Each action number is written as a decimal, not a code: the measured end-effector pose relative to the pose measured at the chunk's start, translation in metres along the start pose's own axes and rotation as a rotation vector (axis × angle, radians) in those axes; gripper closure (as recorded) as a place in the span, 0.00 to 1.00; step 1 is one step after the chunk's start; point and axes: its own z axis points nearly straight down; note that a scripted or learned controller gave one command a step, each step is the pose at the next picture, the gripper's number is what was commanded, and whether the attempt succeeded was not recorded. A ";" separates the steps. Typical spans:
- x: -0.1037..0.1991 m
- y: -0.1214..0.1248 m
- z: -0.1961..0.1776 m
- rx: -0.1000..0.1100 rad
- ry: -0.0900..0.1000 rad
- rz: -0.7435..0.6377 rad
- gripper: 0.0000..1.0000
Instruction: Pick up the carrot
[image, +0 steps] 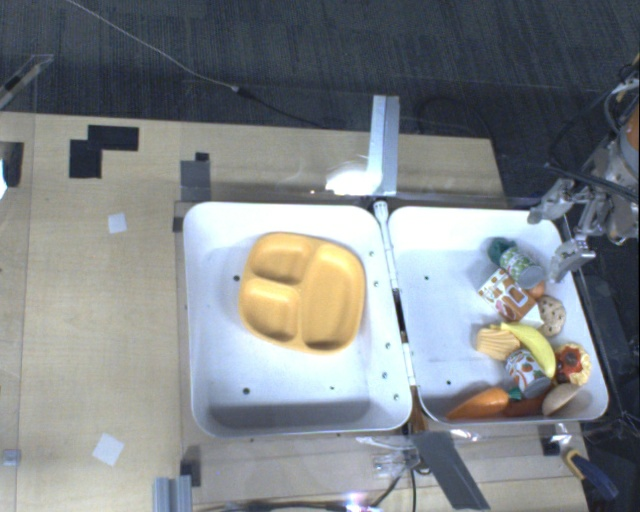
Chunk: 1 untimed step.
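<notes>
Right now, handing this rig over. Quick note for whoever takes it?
Gripper: above the right bin's far right corner, fingers spread, holding nothing.
Carrot: lying along the right bin's near wall, its thick end against other toy food, banana just behind it.
Left bin: holds a yellow divided tray.
Done: nothing visible. Left: reach the carrot, grasp, lift.

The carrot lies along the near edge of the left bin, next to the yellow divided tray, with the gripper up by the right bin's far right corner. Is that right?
Not quite: the camera view shows the carrot along the near edge of the right bin, apart from the yellow divided tray, which sits in the left bin. The gripper is by the right bin's far right corner, as stated.
</notes>
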 end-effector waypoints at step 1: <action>0.060 0.015 0.101 -0.003 0.008 0.020 0.00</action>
